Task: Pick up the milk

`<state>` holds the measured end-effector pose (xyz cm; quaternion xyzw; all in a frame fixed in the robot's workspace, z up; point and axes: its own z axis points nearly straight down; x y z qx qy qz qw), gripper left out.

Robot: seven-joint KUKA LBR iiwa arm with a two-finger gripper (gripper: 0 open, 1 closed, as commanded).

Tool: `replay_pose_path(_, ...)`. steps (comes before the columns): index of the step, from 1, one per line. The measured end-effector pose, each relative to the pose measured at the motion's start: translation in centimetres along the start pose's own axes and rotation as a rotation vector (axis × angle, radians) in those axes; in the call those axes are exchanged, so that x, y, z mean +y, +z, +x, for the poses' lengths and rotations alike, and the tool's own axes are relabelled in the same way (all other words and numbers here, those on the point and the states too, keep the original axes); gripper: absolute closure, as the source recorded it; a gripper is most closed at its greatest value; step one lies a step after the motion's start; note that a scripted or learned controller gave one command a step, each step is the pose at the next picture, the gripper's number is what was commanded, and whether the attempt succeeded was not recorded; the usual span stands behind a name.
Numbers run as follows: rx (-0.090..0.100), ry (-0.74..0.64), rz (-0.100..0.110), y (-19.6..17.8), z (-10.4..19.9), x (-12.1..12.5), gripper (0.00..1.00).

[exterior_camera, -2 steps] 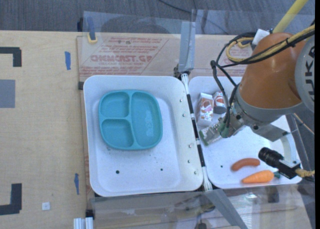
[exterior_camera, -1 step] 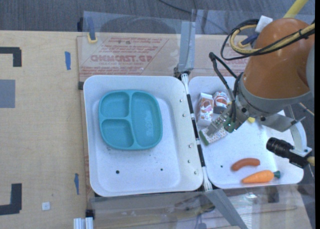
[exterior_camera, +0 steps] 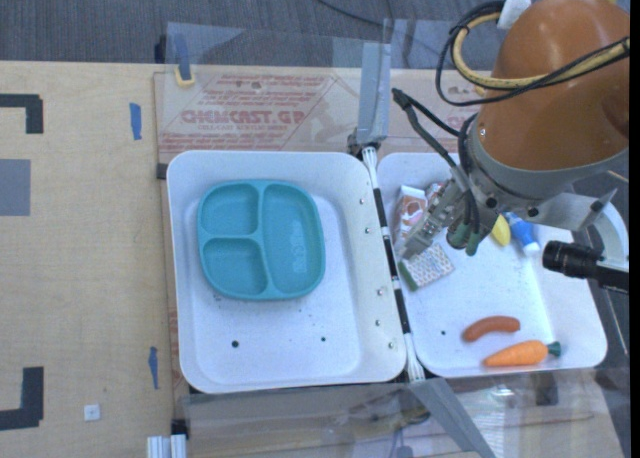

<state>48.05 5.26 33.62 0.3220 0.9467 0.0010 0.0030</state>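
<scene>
Looking down at a slant, you see the claw (exterior_camera: pixel 432 231) low in the right bin (exterior_camera: pixel 590 346), at its ten o'clock corner. You cannot tell how the claw stands. The milk (exterior_camera: pixel 411 212), a small carton as far as you can judge, lies just beside it at nine o'clock, not yet lifted, so the pick is still to do. A checkered packet (exterior_camera: pixel 430 266) crowds it at six o'clock. A sausage (exterior_camera: pixel 491 327) and carrot (exterior_camera: pixel 518 353) lie well apart at five o'clock. The teal plate (exterior_camera: pixel 261 240) sits in the left bin (exterior_camera: pixel 200 346).
</scene>
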Motion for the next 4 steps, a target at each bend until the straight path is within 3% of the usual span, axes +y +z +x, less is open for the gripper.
replay_pose_path(1, 0.0, -0.11, 0.0, -2.5, -1.3, -1.7, 1.0)
replay_pose_path(2, -0.001, -0.208, 0.0, -3.8, -1.0, -1.2, 1.0)
replay_pose_path(3, -0.001, -0.216, 0.0, -4.5, -1.3, -1.6, 1.0)
replay_pose_path(4, 0.003, -0.54, 0.001, -3.7, -1.1, -1.4, 1.0)
